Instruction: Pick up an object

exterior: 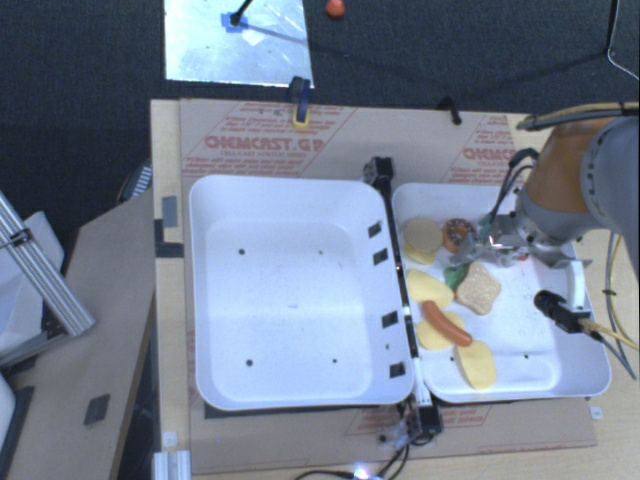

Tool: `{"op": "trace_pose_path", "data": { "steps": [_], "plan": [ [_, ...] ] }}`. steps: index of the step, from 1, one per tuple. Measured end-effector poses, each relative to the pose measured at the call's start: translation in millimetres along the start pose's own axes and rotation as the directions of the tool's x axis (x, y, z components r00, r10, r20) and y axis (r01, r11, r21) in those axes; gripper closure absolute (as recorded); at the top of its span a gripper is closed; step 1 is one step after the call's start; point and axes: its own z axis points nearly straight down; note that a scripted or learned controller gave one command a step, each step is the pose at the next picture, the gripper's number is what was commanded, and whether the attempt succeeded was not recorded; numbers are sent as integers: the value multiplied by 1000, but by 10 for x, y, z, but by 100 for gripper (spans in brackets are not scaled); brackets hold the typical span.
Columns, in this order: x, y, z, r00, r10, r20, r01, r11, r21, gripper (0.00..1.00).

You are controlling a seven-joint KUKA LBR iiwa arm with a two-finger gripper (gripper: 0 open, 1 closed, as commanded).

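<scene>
Two shallow white plastic bins sit on the table; the right bin [585,368] carries the food: square tan toast slice [479,289], red sausage [446,324], yellow pieces. Pincer [492,236] low at far side, beside a brown doughnut [459,232]; grip unreadable.

Grey arm [612,183] with orange band [556,173] and black cables.

Dark blue-black carpeted floor [80,48] all round. Shiny metal sheet [235,28] lying on it at top, small orange ball [335,7] just beside. Wooden bench [170,268] under a cardboard sheet [260,138] printed in red. Aluminium frame rail [40,273] at left.
</scene>
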Motion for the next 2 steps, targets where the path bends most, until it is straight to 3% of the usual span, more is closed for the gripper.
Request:
{"op": "trace_pose_path", "data": {
  "steps": [1, 2],
  "plan": [
    [5, 13, -111, 1000, -2, 0, 2, 1000, -3, 100],
    [157, 87, -2001, 1000, -2, 3, 2, 1000, -15, 100]
  ]
}}
